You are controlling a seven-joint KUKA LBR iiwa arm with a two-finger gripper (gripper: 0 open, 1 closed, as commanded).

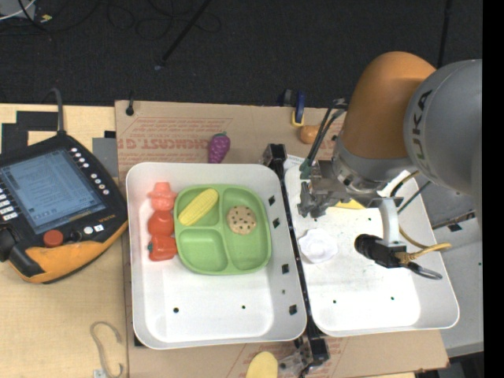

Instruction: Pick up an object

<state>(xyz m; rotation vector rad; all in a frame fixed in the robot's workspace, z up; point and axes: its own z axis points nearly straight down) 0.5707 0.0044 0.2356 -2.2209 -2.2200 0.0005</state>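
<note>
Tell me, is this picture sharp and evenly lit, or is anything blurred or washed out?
Camera view: the green plate, corn and cookie are crisp and evenly lit; the white lump in the right bin almost washes into the bright floor; the floor behind the bench is dark; the arm, nearest the lens, looks soft, and the gripper under it sits in shadow.

Dark carpet (pixel 197 38) (crossed by thin cables (pixel 118 10)) lies behind a wooden bench (pixel 47 321) topped with 1 cardboard sheet (pixel 169 132).
</note>
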